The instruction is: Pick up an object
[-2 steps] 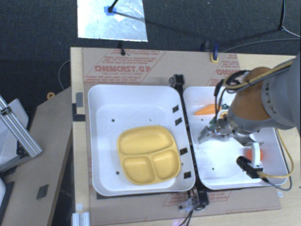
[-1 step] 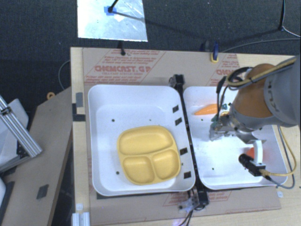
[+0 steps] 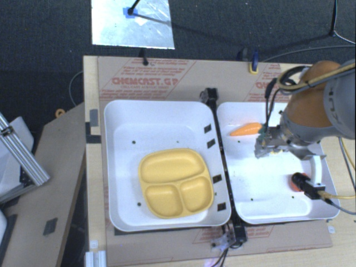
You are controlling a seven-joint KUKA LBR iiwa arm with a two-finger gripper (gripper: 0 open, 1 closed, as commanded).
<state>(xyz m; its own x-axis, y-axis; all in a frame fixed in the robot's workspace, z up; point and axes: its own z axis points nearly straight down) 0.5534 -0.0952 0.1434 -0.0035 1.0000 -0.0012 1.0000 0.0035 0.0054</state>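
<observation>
An orange carrot-shaped thing lies in the right bin near its far left corner. My gripper hangs low over the same bin, just right of and a little nearer than the carrot's thick end, close to it. Nothing shows between gripper and bin floor. A small red-orange thing sits near the bin's right side, partly hidden by the arm's hardware.
A yellow divided plate lies in the left bin. The grey and orange arm covers the right bin's far right corner. A black divider runs between the bins.
</observation>
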